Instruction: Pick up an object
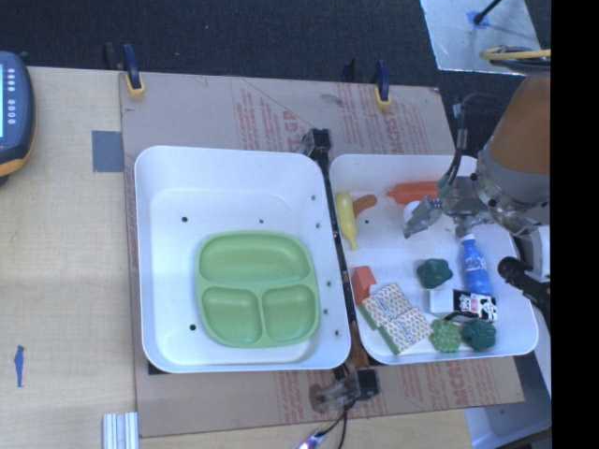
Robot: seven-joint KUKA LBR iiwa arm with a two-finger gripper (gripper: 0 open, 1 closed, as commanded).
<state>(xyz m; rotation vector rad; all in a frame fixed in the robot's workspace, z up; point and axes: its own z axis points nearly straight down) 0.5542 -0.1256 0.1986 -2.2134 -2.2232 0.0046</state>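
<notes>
Broccoli lay in the right bin. Above it, the gripper hung open, holding nothing.

I see a light wood counter topped with clamped cardboard sheet, dark carpet floor behind, evenly lit, with a grey tape patch at left.

The flat brown cardboard sheet under the two white bins has red letters printed on it in slanted rows. The letters are too small and blurry to read. The small black and white box in the right bin has a picture on it, but no words can be made out. The blue bottle has a white label, also too blurry to read.
</notes>
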